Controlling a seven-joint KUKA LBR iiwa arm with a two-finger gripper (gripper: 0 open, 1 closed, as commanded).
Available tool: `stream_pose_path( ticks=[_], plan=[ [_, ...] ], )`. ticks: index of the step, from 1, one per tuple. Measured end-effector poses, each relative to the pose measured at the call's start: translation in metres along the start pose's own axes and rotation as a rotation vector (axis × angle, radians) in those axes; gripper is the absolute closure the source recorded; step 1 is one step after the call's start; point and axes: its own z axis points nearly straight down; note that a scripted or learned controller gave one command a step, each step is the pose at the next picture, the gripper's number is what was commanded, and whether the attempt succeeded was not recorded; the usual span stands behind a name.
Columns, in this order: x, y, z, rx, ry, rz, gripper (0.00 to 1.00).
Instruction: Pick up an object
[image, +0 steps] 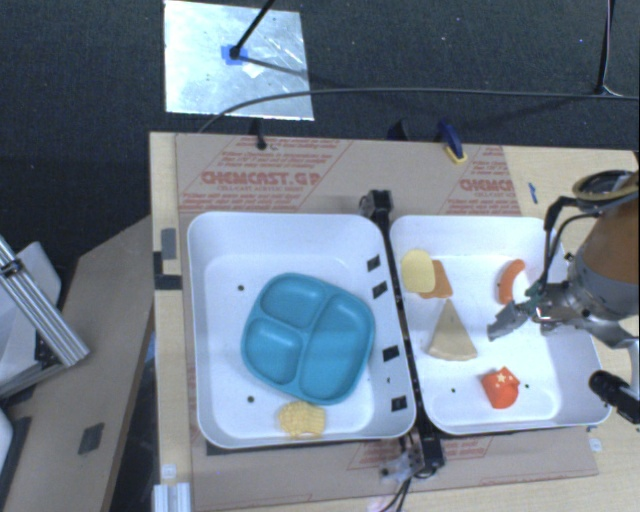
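**Gripper poised low in the right bin, nothing held**

Farthest from our gripper (503, 325), in the left bin (215, 250), sit a blue divided plate (305, 337) and a yellow corn piece (300, 419). In the right bin (470, 235), just left of the tool, lies a tan wedge (452, 333); a red piece (500, 388) sits just below it, an orange sausage (510, 280) just above. We cannot tell how far the tool is spread, and we see nothing in it. We judge the wedge nearest: centre over it, then descend straight.
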Motion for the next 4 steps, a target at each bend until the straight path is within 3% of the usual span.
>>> stream_pose_path(
  ticks=[2, 3, 4],
  plan=[
    [-0.001, 0.013, 0.101, -0.002, 0.005, 0.002, 0.00],
    [-0.001, 0.015, 0.087, -0.012, 0.000, 0.000, 1.00],
    [0.001, 0.013, 0.043, -0.003, 0.000, -0.001, 1.00]
  ],
)
